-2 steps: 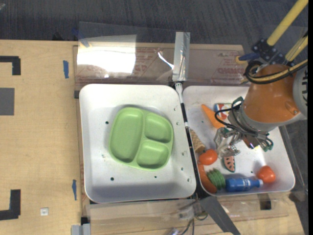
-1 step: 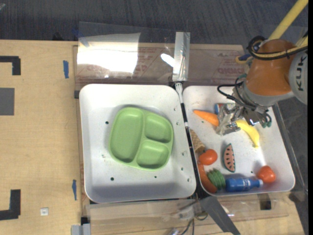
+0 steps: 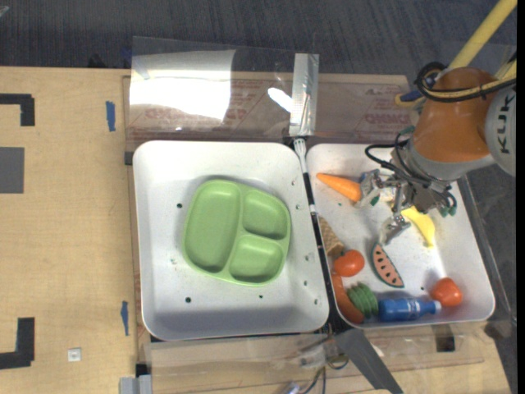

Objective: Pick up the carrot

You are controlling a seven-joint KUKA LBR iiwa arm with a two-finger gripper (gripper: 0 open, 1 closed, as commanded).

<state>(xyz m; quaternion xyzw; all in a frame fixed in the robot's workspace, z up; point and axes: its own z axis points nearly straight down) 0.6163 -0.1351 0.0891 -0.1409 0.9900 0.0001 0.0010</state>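
**Carrot lies free, pincer off to one side**

The carrot (image 3: 340, 185) sits in the upper corner of the right bin (image 3: 476, 257), hard by the divider, and nothing has hold of it. Its long axis runs across the picture with a slight downward tilt: thin tip toward the divider, thick end toward the pincer. The pincer (image 3: 399, 217) hangs to the carrot's right and a touch nearer the camera, close but apart. Its fingers point down into the bin with nothing between them; how wide the gap is I cannot tell, as cables and metal crowd the view there.

Just right of the pincer lies a banana (image 3: 420, 225), almost under it. Below it a watermelon slice (image 3: 387, 267), further down a tomato (image 3: 349, 263) and a blue bottle (image 3: 406, 308). Well off to the left, the left bin holds a green tray (image 3: 238, 231).

The call: the pincer must shift left and a little up-picture, then close across the carrot's narrow width, not along its length. The divider wall beside the tip looks like the snag.
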